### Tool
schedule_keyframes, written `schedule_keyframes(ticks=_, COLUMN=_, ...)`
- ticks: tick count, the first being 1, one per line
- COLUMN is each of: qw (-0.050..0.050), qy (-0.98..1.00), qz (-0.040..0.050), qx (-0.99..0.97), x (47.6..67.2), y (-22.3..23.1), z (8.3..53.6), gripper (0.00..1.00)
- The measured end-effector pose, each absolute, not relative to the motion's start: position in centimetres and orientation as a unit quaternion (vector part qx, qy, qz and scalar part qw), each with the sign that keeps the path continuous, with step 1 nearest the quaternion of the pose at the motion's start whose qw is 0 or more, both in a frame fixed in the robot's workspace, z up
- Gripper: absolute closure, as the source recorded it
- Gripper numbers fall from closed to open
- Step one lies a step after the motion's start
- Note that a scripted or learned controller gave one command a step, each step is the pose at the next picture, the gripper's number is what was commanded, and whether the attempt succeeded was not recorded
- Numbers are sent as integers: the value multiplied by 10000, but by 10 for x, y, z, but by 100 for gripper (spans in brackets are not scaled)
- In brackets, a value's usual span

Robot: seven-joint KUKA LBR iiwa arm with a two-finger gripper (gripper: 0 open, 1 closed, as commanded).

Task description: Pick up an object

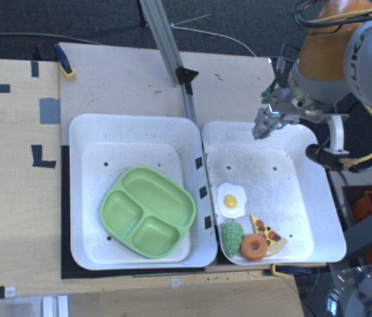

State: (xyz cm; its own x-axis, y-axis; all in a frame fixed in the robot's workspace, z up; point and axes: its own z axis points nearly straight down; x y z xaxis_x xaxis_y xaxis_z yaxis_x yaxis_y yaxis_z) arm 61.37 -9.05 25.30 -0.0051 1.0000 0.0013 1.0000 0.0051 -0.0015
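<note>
In the right bin [305, 197] lie a fried egg [231, 201], a green vegetable piece [232, 233], an orange donut [253, 246] and a pizza slice [266, 231], all clustered at the near left corner. My gripper [262, 128] hangs over the far edge of that bin, well away from the food, with nothing visible under it. The grey arm with its orange band [331, 32] comes in from the upper right.
A green divided plate [148, 211] lies in the left bin [87, 177]. A slanted metal pole [163, 32] crosses the bench behind the bins. A blue and yellow clamp [64, 61] sits at the far left of the board.
</note>
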Motion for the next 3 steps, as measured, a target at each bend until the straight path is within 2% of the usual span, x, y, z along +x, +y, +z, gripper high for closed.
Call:
schedule_keyframes(ticks=1, qw=19, qy=-7093, qz=7, qx=-7049, x=597, y=-35, z=241, gripper=100)
schedule_keyframes(ticks=2, qw=20, qy=-7089, qz=14, qx=-7053, x=563, y=11, z=235, gripper=100)
schedule_keyframes(ticks=3, qw=17, qy=-7089, qz=13, qx=-7053, x=547, y=52, z=227, gripper=100)
